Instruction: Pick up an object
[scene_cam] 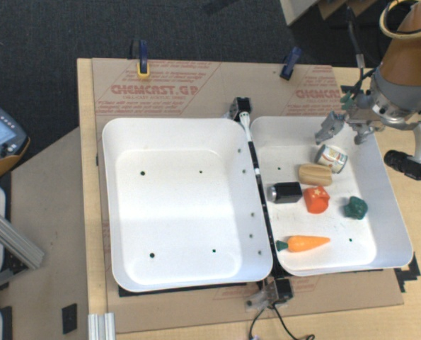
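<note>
On your far left sits the left bin (175,204), a shallow white tray whose floor shows a few small dark dots. A black divider strip (255,172) runs along the seam where it meets the right bin (383,211); the two bins touch along that edge. Both rest on a brown board (168,83) held at its far edge by a yellow and blue clamp (143,59) and a blue clamp (291,62).

Move your eye into the right bin and you find all the loose objects. Nearest the divider lies a black block (286,192). In front of it, towards the near rim, lies an orange carrot (306,244) with its green end pointing left. Just right of the block is a tan wooden cylinder (315,174), touching a red tomato-like piece (316,200) below it. Above the cylinder lies a small white can (332,157) on its side. Further right you see a dark green lump (355,207), apart from the others.

The gripper (346,128) hangs just above the can with its fingers spread apart and nothing between them.
</note>
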### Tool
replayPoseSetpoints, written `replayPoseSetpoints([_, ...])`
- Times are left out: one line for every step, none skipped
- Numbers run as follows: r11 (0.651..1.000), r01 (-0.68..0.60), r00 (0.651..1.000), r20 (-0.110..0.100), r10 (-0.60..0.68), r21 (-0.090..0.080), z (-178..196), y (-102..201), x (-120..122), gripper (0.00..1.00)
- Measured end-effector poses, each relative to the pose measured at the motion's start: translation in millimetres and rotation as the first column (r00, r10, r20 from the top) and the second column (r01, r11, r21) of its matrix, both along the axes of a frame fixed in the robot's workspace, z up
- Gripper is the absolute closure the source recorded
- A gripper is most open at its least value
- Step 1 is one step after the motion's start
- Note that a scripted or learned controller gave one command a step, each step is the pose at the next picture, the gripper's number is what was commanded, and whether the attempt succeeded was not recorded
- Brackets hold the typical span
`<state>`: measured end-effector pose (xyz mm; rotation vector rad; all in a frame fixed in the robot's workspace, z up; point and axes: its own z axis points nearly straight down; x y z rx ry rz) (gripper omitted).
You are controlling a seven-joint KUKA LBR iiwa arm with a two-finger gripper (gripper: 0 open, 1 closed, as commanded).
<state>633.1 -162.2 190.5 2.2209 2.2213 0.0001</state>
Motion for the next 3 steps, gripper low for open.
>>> replayPoseSetpoints([1.000, 0.002, 1.000, -0.011, -0.002, 0.004, -112.1, 17.7, -54.1, 0.00])
replayPoseSetpoints([1.000, 0.002, 1.000, 0.002, -0.002, -0.001, -95.2, 15.7, -49.8, 1.00])
replayPoseSetpoints([1.000, -0.005, 1.000, 0.003, 0.005, 0.001, -1.7, 85.7, -68.8, 1.00])
